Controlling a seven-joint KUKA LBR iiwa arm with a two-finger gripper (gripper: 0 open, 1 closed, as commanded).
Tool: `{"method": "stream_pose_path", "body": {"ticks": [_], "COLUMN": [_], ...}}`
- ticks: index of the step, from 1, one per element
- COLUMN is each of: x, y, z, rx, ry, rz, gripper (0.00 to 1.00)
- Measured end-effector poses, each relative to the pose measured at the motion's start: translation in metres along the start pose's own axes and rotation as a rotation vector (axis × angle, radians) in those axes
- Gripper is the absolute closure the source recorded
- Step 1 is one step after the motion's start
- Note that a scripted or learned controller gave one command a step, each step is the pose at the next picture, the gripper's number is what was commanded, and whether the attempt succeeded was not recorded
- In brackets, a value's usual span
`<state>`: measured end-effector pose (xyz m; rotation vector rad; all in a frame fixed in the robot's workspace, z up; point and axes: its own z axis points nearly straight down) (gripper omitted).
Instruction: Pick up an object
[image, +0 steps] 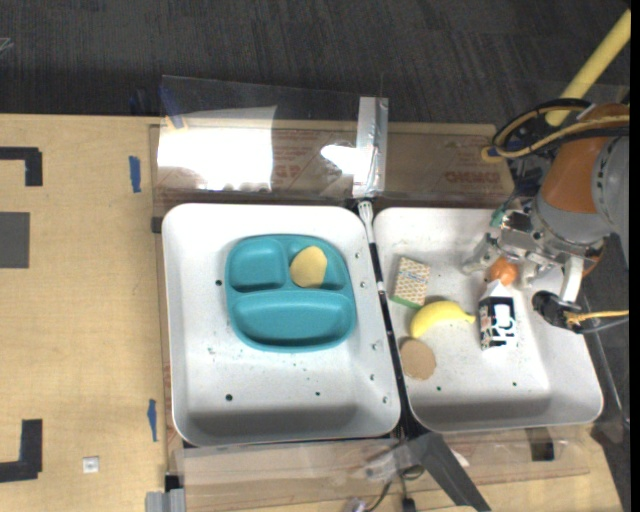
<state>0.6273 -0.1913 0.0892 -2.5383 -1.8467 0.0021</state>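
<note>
Hovering at the three o'clock side of the right bin (570, 385), the gripper (512, 262) has a small orange thing (503, 270) at its tip, but whether it is pinched or merely underneath, and how wide the pincer stands, cannot be told. Nearby targets are a black-and-white box (497, 323) just below it at six o'clock, a lemon (436, 318) and a brown disc (418, 358) toward eight, and a speckled sponge (411, 280) at nine. Judged risks: the fingers may clip the box, and the near bin wall leaves little room, while bare floor lies toward twelve.
</note>
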Motion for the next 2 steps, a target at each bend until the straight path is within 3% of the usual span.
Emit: {"method": "stream_pose_path", "body": {"ticks": [1, 2], "x": [0.001, 0.105], "y": [0.0, -0.017], "z": [-0.009, -0.114], "rx": [0.001, -0.008], "ry": [-0.001, 0.002], "rz": [-0.003, -0.189], "gripper": [1.0, 1.0]}}
